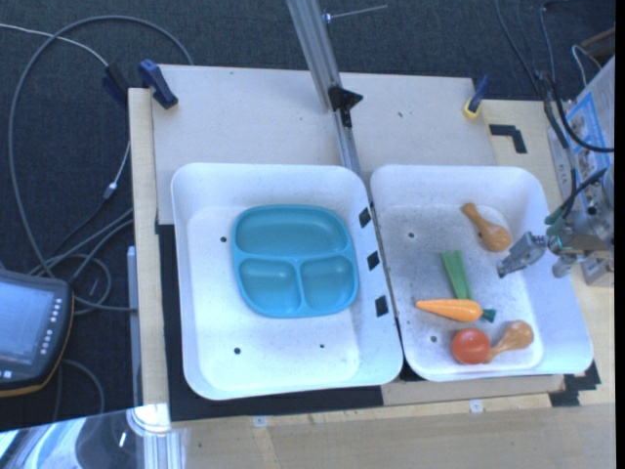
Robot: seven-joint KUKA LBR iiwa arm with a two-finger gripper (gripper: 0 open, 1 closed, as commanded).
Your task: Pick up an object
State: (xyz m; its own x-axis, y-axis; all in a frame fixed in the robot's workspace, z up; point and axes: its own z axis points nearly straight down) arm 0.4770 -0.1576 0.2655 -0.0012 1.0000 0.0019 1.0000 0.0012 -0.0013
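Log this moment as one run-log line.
gripper: over right bin, holding nothing seen | nearest: drumstick | carrot, tomato untouched | plate in left bin

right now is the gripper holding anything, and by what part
Nothing is held. The gripper sits over the right bin, apart from the toys.

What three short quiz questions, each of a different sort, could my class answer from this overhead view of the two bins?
1. True or false: the blue three-compartment plastic plate lies in the left white bin.
2. Multiple choice: which item lies nearest the grey two-finger gripper? A) the red toy tomato B) the upper tan drumstick-shaped toy C) the green flat stick
3. Fill in: the orange toy carrot lies in the ____ white bin.

Key: 1 true; 2 B; 3 right.
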